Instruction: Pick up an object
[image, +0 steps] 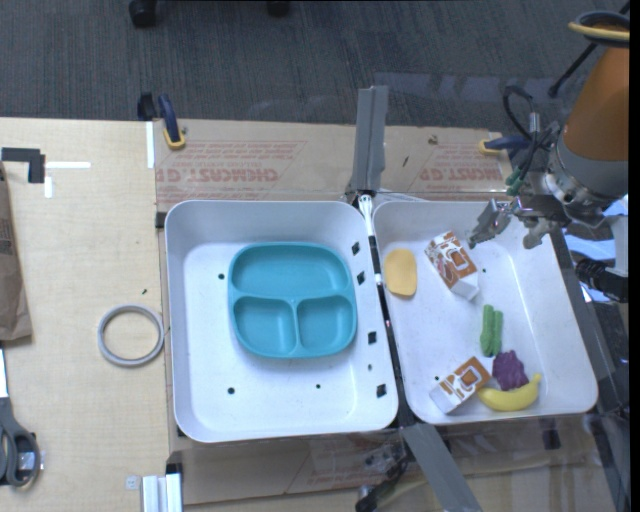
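Right bin (570, 300): arm slanting in, tool (512, 222) above far edge.

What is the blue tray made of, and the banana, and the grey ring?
Blue tray: probably smooth moulded plastic, with an even colour and soft sheen. Banana: likely a plastic toy, uniformly yellow and slightly glossy. Grey ring: looks like a tape roll, though plastic or rubber is possible.
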